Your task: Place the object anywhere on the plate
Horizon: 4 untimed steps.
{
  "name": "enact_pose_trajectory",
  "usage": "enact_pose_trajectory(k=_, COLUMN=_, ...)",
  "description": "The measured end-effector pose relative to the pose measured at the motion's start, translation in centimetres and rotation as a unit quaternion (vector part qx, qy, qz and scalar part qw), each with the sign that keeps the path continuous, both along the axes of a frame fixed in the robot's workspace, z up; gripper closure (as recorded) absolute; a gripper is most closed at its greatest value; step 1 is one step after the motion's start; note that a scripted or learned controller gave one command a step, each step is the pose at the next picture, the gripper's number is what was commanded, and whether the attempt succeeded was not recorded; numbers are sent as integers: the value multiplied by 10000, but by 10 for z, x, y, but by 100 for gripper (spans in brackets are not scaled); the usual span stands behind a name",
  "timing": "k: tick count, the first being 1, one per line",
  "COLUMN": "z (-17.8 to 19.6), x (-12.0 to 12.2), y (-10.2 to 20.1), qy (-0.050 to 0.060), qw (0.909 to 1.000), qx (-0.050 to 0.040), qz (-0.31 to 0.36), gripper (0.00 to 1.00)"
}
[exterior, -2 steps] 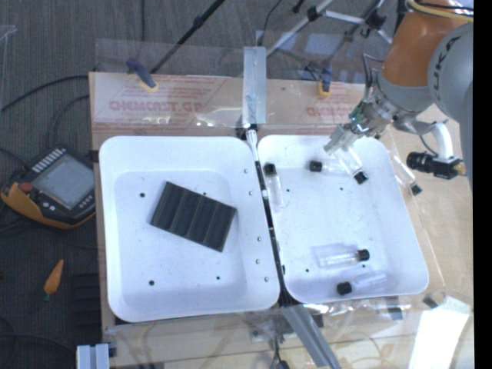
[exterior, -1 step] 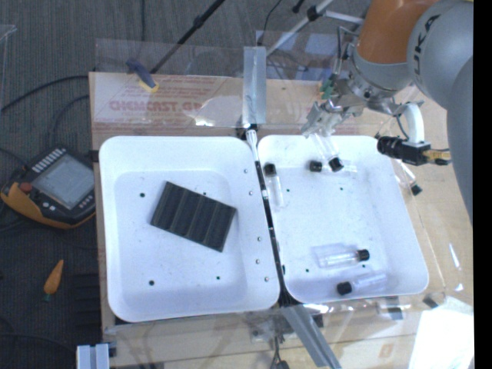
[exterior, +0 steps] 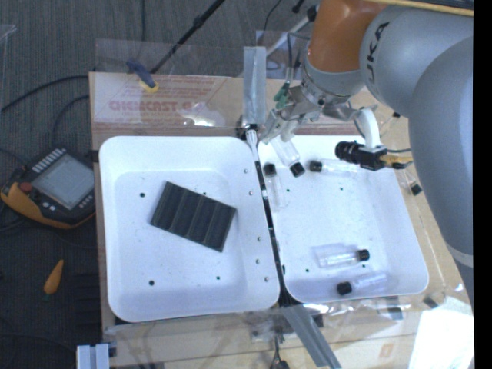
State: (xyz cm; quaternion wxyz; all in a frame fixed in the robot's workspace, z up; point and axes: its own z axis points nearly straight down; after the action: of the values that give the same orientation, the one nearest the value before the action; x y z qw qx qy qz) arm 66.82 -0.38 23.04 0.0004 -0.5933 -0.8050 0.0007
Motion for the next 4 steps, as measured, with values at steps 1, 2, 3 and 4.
enact_pose_trajectory(k=1, z=0, x=0, y=74, qy=-6, qw=9922, qx=3, qz=1250, gripper=100)
enact_pose_trajectory(k=2, z=-11, x=0, y=152, qy=-9, qw=9567, qx=8, qz=2912, gripper=100)
enact_pose_trajectory(k=3, z=7, x=-6, y=237, qy=-17, qw=9422, qx=5, qz=3351, gripper=100)
enact_pose_trajectory(k=4, z=16, x=-6, y=237, qy=-27, qw=9423, qx=18, qz=3348, gripper=100)
